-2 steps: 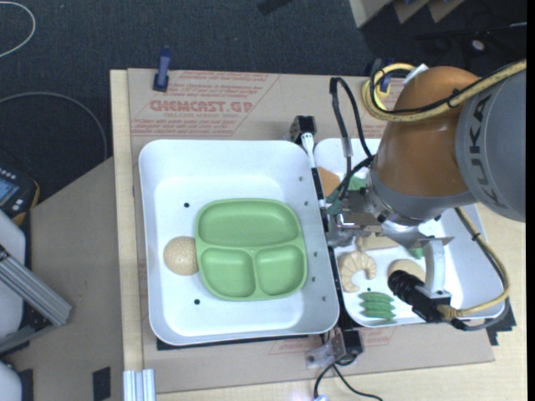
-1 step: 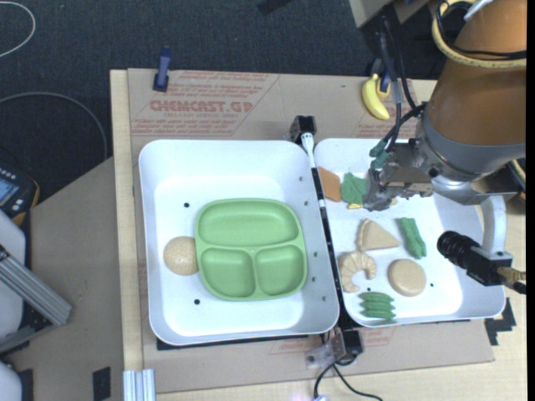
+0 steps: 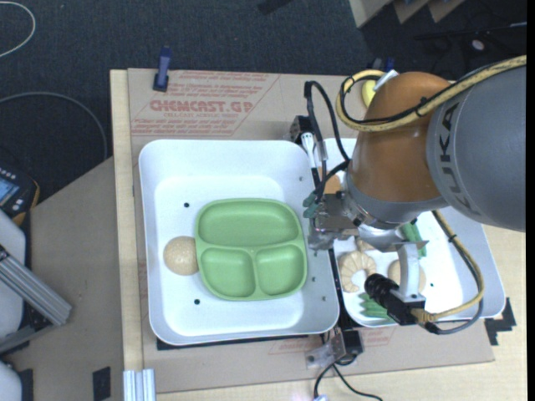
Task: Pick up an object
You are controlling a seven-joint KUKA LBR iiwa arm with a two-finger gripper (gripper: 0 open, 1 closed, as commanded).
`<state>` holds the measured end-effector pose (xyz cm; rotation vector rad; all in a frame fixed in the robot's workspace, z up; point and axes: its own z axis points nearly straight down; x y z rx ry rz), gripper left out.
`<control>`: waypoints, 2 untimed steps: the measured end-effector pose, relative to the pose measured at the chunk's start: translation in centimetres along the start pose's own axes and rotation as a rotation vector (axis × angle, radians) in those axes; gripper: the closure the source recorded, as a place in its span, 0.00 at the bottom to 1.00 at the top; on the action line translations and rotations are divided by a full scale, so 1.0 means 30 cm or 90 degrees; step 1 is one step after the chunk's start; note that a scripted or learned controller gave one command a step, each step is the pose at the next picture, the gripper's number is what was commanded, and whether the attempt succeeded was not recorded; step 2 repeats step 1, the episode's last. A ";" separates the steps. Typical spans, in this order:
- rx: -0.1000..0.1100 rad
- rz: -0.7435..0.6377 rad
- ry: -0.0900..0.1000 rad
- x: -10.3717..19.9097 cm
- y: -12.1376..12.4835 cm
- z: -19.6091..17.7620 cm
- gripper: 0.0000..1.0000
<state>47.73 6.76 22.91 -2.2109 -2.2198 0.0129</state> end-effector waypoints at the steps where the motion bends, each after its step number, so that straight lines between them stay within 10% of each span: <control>1: -0.021 -0.002 0.004 0.144 0.064 -0.633 1.00; 2: -0.021 -0.002 0.004 0.144 0.064 -0.633 1.00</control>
